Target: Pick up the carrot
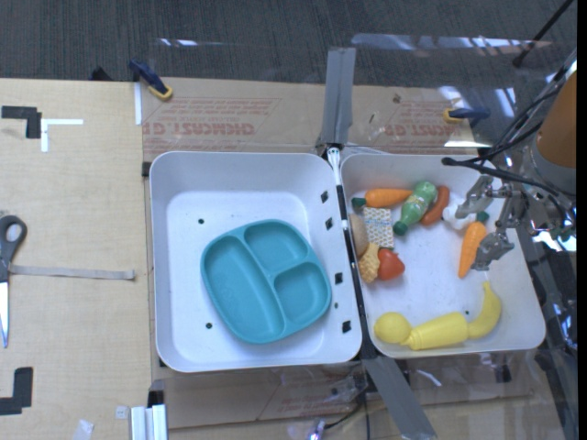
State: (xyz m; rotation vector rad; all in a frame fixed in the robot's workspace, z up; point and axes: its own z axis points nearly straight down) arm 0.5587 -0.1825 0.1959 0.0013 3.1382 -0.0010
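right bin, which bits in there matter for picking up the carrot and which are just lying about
For the job:
- carrot, upright at the right side of the right bin
- end effector, right beside the carrot

Just lying about:
- second carrot by the bin's back wall
- green bottle
- banana
- yellow bottle
- teal divided plate in the left bin

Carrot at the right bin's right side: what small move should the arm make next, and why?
Probably a short descent to close on it. The end effector sits right beside the carrot, which lies slanted near the right bin's wall, apart from the banana. Whether it is already gripped is unclear.
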